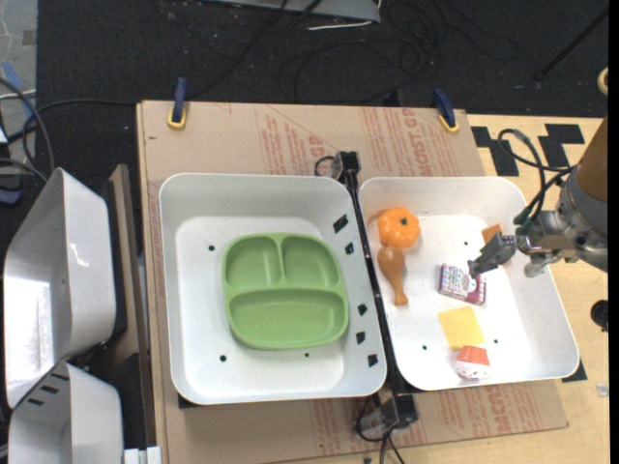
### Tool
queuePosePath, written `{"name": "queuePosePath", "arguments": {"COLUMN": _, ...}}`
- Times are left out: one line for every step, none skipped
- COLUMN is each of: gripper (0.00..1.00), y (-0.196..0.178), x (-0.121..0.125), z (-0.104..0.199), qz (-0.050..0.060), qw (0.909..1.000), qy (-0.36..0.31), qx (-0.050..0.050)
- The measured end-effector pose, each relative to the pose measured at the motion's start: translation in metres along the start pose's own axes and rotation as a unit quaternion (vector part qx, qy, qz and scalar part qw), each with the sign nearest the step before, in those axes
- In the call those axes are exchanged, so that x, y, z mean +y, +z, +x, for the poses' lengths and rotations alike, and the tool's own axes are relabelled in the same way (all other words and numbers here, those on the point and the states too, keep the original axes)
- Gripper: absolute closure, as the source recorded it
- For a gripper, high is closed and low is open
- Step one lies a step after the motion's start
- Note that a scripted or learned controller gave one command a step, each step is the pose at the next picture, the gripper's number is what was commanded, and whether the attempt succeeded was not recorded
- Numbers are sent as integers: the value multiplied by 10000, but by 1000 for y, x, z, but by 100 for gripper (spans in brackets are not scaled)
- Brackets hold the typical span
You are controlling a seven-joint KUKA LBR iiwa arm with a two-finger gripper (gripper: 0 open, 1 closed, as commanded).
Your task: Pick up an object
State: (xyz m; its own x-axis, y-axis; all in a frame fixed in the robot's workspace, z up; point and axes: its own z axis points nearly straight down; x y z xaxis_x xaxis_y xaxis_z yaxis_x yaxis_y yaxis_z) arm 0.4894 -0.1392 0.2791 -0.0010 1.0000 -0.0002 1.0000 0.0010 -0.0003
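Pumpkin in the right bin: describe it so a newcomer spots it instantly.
Take the right bin of the two white ones and go to its upper left corner, next to the divider. The pumpkin sits there, just above a tan drumstick. It is the only round, bright orange thing, with a small stem on top.

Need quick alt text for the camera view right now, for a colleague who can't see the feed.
The arm's hand hovers over the right bin, just right of a small purple packet; that bin also has an orange pumpkin, a toy drumstick, a yellow slice and a red-and-white item. The left bin holds a green divided plate.
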Motion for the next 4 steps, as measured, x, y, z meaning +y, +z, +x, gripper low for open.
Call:
{"name": "queuePosePath", "arguments": {"gripper": 0, "y": -225, "x": 45, "z": -27, "qz": -83, "qw": 10000, "qy": -16, "qx": -34}}
{"name": "queuePosePath", "arguments": {"gripper": 0, "y": -90, "x": 28, "z": -17, "qz": 40, "qw": 10000, "qy": 16, "qx": 11}}
{"name": "queuePosePath", "arguments": {"gripper": 0, "y": -199, "x": 76, "z": -28, "qz": -72, "qw": 10000, "qy": -21, "qx": -27}}
{"name": "queuePosePath", "arguments": {"gripper": 0, "y": -268, "x": 150, "z": -53, "qz": -58, "qw": 10000, "qy": -16, "qx": -32}}
